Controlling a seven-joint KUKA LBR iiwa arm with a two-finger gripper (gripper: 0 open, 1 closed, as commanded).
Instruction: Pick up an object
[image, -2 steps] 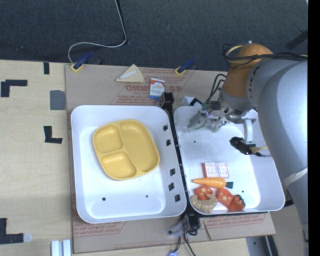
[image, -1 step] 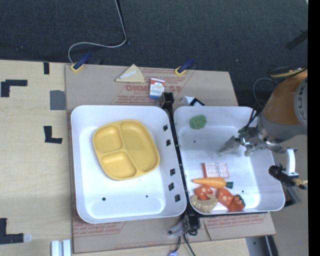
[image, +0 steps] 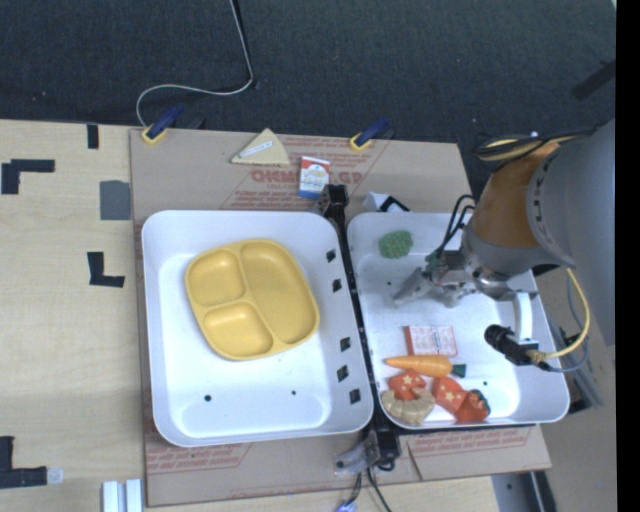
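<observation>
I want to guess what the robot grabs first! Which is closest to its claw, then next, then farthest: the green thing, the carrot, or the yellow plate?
Measured from the gripper in the right bin:
1. Green thing, just above it, toward the bin's far end.
2. Carrot, lower down in the same bin.
3. Yellow plate, over in the left bin, farthest.

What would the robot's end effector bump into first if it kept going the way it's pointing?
The end effector points left and slightly down across the right bin. Bare white floor lies just ahead, so it would likely meet the bin's floor or left wall first, though depth is hard to judge.
</observation>
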